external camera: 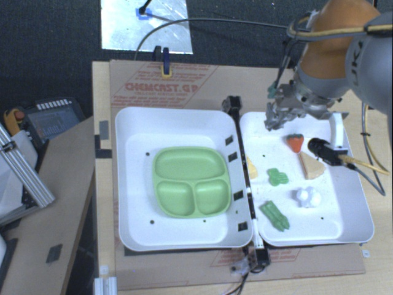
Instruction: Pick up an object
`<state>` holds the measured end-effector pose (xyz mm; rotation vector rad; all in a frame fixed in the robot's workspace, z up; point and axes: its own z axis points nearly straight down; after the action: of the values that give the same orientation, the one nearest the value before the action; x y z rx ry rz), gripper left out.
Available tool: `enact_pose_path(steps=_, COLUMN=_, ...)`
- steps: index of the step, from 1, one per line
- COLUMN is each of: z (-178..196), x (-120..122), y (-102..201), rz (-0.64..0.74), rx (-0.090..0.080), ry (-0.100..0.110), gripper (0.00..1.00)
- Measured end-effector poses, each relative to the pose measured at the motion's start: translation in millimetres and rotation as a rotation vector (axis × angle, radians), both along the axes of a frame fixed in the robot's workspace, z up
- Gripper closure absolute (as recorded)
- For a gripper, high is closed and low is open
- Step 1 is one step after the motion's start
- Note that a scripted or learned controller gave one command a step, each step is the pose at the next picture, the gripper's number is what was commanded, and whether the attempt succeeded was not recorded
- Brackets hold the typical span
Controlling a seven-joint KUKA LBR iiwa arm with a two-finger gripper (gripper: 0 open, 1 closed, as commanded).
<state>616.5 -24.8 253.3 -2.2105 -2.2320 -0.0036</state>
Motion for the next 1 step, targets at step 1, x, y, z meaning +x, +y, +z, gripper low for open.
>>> enact_pose_path(steps=1, z=-2.8, x=7.4, y=46.4, rz=0.000, rx=0.000, ry=-0.001, gripper=1.00)
